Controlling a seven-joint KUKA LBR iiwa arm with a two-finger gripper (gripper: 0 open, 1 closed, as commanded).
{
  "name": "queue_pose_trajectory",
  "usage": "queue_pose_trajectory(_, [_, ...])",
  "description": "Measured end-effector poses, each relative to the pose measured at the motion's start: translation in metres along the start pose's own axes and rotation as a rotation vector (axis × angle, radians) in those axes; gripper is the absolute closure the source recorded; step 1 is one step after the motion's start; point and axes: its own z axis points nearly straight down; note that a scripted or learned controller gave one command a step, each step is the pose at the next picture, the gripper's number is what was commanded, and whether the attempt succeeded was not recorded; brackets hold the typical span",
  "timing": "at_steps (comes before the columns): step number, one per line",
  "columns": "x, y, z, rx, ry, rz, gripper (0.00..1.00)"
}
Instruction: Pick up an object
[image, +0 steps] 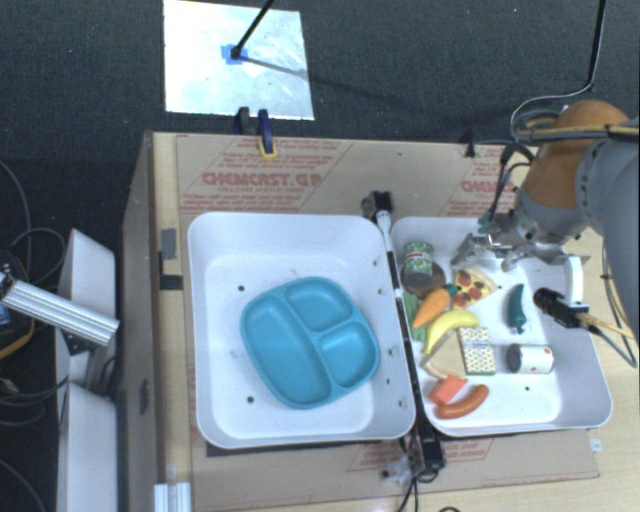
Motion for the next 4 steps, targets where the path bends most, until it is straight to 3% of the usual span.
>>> queue_pose_trajectory(1, [-0.004,-0.043,0.016,0.003,0.001,0.001,0.0])
queue_pose_trajectory(2, [-0.005,-0.042,0.004,0.0,0.0,0.0,1.0])
queue_pose_trajectory(3, [0.027,-0.026,0.015,0.01,0.002,0.0,1.0])
queue_pose_trajectory(4, [0.125,-0.099,-0.086,0.002,0.002,-0.001,1.0])
